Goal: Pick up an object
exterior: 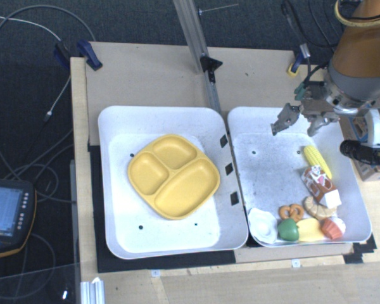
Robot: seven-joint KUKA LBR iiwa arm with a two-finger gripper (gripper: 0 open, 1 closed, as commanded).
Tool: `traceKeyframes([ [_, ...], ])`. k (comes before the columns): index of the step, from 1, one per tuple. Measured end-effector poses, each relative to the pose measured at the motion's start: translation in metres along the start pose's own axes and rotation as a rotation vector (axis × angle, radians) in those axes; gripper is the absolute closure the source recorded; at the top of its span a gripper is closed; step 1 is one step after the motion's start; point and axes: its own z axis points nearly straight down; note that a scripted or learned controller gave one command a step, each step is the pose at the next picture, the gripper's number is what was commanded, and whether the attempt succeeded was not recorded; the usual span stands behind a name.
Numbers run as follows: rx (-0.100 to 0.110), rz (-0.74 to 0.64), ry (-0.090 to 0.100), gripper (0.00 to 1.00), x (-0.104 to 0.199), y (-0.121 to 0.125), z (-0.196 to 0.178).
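The arm [362,30] is a thick rounded body in orange-brown, ringed near the top by a pale yellowish band and lower down by a light grey metal collar. Thin dark cables loop around its upper part. Below the collar sits a grey block, and the tool [299,124] ends in two short grey metal fingers [282,120] with darker joints.

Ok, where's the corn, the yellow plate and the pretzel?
corn [317,162], camera view, middle of the cob.
yellow plate [173,177], camera view, ridge between its compartments.
pretzel [291,211], camera view, its middle.
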Motion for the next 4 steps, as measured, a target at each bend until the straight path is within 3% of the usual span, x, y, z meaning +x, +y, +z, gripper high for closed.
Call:
traceKeyframes([
  [1, 0.0, 0.0, 0.0, 0.0, 0.0, 0.0, 0.0],
  [4, 0.007, 0.001, 0.001, 0.0, 0.005, 0.007, 0.17],
])
